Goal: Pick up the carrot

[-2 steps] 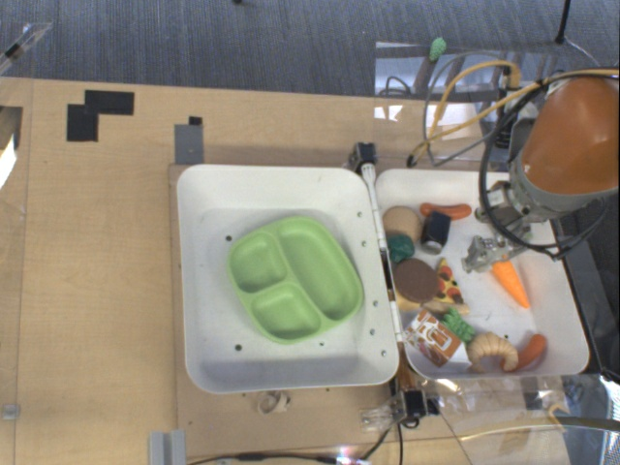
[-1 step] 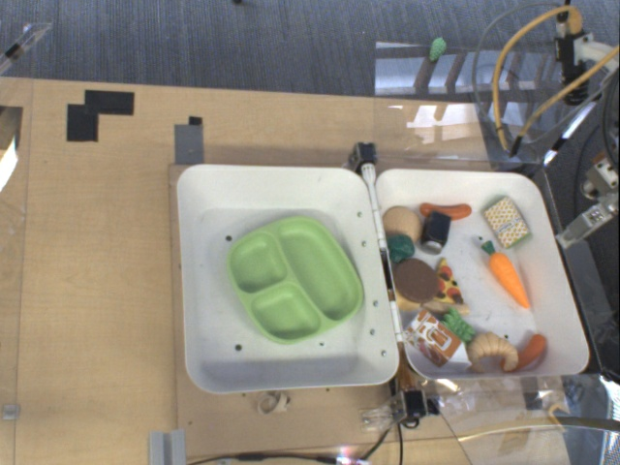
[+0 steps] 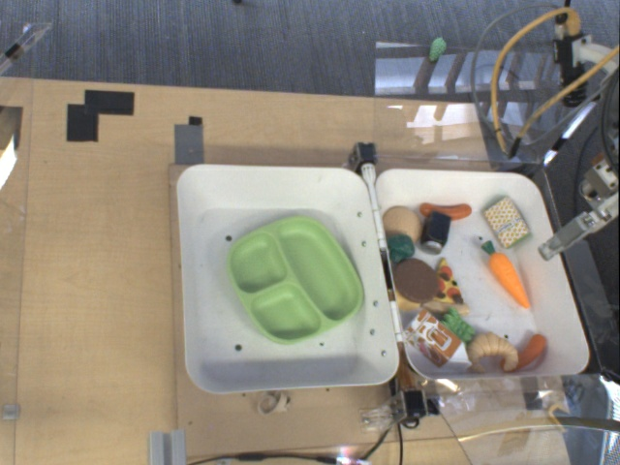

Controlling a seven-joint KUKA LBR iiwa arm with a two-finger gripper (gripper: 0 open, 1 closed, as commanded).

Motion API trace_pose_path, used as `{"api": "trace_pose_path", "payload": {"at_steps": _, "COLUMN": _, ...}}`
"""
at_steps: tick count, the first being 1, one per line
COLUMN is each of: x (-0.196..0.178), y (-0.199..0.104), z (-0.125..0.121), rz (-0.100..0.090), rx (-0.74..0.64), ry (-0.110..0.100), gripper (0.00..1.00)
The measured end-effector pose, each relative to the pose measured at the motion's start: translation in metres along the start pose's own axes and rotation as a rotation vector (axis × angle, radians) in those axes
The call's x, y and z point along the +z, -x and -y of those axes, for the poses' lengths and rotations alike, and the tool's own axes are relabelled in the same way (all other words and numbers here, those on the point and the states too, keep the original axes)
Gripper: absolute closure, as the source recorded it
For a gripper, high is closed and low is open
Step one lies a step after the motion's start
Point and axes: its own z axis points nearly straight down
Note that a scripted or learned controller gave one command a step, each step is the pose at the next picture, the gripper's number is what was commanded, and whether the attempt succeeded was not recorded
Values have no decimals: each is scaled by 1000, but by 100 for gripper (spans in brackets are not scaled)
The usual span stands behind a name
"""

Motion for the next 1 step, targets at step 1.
{"api": "trace_pose_path", "payload": {"at_steps": 1, "x": 177, "y": -11, "z": -20, "rz": 16, "rx": -283, "ry": 14, "gripper": 0}}
